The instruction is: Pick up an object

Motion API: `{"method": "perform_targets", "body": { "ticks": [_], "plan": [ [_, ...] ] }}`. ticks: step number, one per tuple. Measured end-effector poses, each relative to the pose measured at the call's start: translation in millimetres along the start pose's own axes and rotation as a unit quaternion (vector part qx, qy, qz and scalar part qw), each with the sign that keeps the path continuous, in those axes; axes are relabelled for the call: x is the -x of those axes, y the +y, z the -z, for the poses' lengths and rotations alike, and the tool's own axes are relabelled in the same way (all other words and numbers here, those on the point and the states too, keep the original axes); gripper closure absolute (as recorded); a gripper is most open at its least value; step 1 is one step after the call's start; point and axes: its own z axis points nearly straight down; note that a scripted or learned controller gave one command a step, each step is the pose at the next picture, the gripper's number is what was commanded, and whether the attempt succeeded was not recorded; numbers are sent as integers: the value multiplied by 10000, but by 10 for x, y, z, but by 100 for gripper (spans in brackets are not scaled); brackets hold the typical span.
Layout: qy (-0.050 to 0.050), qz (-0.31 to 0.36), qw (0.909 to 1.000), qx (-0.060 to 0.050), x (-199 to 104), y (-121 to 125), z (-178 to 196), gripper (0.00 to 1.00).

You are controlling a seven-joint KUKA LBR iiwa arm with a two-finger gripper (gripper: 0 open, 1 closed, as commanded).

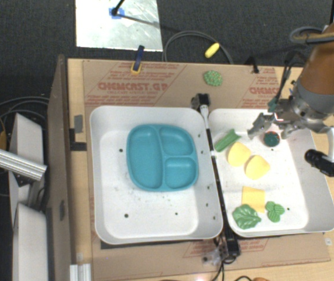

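The left bin (105, 215) has a blue divided plate (161, 157) with bare floor all around it. In the right bin (316, 212), toy foods crowd the left wall. A small round dark green toy (271, 139) sits right under the jaws (270, 126). I cannot tell if the jaws grip it.

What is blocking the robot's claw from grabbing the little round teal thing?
Nothing visible. The gripper hangs right above the teal round piece at the back of the right bin. The closest other toys, the yellow pieces and the green stick, lie off to the camera's left, apart from it.
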Motion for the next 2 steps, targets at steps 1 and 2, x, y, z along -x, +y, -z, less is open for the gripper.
{"method": "perform_targets", "body": {
  "ticks": [1, 2],
  "plan": [
    [-8, -27, 10000, -16, 444, -29, -460, 0],
    [13, -10, 10000, -47, 273, -167, -1401, 0]
  ]
}}
